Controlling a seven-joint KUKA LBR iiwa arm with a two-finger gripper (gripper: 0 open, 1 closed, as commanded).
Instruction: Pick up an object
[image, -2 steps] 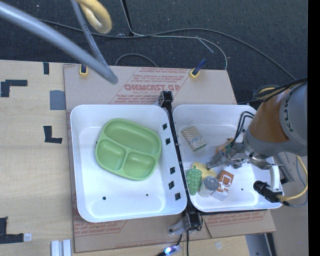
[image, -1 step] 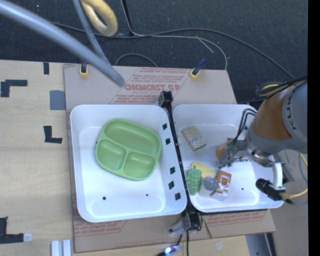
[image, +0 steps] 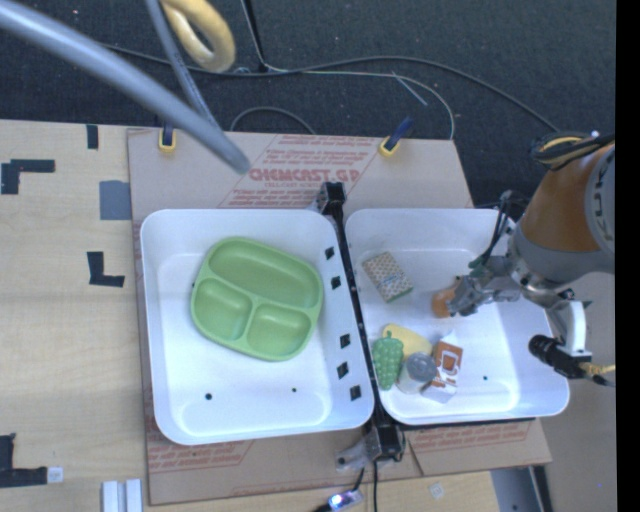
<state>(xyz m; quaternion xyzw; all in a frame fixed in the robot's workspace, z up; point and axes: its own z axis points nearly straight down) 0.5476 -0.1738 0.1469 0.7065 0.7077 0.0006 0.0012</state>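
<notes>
Orange object (image: 444, 299) beside gripper (image: 466, 298); patterned block (image: 387, 275) near.

You can read red print "CHEMCAST GP" on the brown cardboard sheet (image: 300, 165) under the bins; smaller red lines there stay illegible.

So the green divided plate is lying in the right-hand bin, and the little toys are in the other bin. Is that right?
Not quite. The camera view shows the green divided plate in the left bin. The little toys, such as the green one, are in the right bin.
</notes>
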